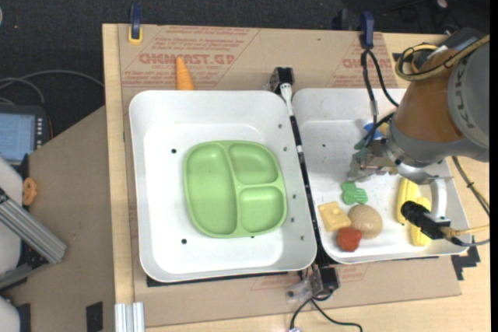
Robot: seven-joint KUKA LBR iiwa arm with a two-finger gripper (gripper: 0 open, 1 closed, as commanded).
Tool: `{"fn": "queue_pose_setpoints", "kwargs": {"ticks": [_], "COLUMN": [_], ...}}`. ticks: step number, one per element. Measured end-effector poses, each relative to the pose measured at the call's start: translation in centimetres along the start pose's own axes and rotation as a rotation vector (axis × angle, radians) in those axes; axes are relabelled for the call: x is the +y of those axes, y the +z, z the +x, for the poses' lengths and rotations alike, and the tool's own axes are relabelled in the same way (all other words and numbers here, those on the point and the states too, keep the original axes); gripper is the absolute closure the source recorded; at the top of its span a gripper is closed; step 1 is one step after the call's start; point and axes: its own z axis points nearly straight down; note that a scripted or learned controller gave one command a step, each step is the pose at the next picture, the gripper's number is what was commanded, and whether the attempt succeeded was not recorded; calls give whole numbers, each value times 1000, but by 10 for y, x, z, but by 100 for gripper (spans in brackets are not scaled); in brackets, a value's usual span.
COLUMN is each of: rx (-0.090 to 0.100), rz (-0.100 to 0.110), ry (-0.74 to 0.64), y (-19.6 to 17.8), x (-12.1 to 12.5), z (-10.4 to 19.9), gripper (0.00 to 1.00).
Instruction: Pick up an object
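In the right bin [331,117] lie several toy foods: a green piece [355,193], a yellow cheese wedge [334,215], a tan potato [366,220], a red tomato [348,240] and a yellow banana [411,207] partly under a black part. The gripper [369,165] hangs low over the bin, just above and right of the green piece. The arm's wrist covers most of it.
The left bin [156,128] holds a green divided plate [233,188]. An orange carrot [184,74] lies on the cardboard behind the left bin. Cables run along the bench's right side near the arm [436,105].
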Motion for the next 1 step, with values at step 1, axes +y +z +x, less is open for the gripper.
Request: {"fn": "queue_pose_setpoints", "kwargs": {"ticks": [1], "rx": [0], "rz": [1], "ry": [1], "y": [1], "x": [0], "z": [0], "gripper": [0]}}
